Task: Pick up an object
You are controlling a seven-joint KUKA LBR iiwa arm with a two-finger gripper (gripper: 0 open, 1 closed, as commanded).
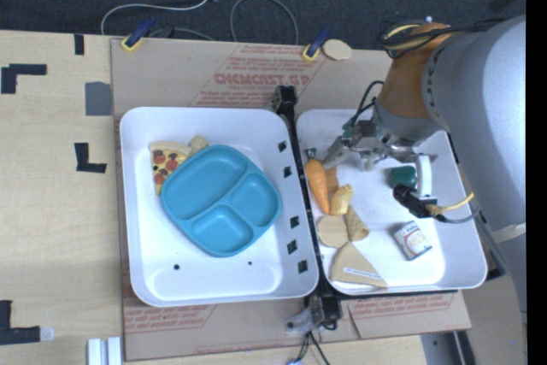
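The pincer (359,148) hangs low over the upper part of the right bin (466,269) — whether it stands wide or narrow I cannot tell. Just below and left of it lies a toy carrot (317,185), probably the nearest target, crowded by bread-like pieces (340,214) and a cheese wedge (355,267). A small can (414,239) sits lower right — the blue divided plate (220,199) far left.
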